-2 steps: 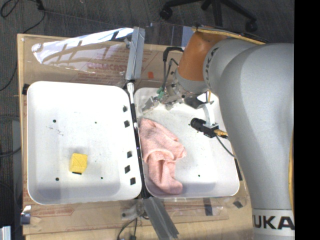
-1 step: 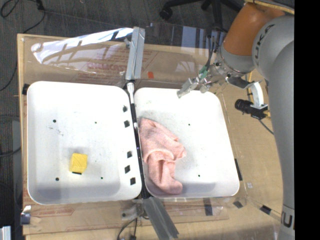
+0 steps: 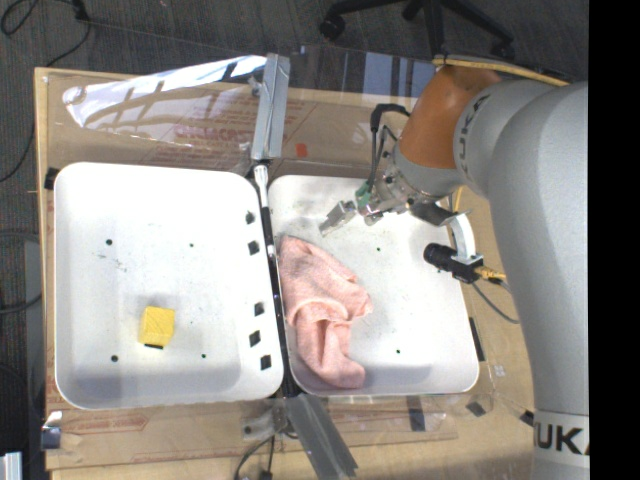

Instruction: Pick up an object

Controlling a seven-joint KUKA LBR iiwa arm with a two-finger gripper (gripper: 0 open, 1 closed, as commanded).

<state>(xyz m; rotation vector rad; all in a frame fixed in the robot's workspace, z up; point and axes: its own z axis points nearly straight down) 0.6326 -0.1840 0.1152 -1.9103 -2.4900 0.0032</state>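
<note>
Overhead view of two shallow white bins set side by side on a bench. The left bin [image 3: 90, 198] holds a small yellow block [image 3: 157, 326] near its front left area. The right bin [image 3: 440, 363] holds a crumpled pink cloth [image 3: 320, 313] lying against its left wall (the wall shared with the left bin) and reaching toward the front edge. The grey arm [image 3: 520, 188] with its orange band enters from the right; its gripper [image 3: 338, 217] hangs over the rear of the right bin, apart from the cloth, fingers spread and nothing between them
</note>
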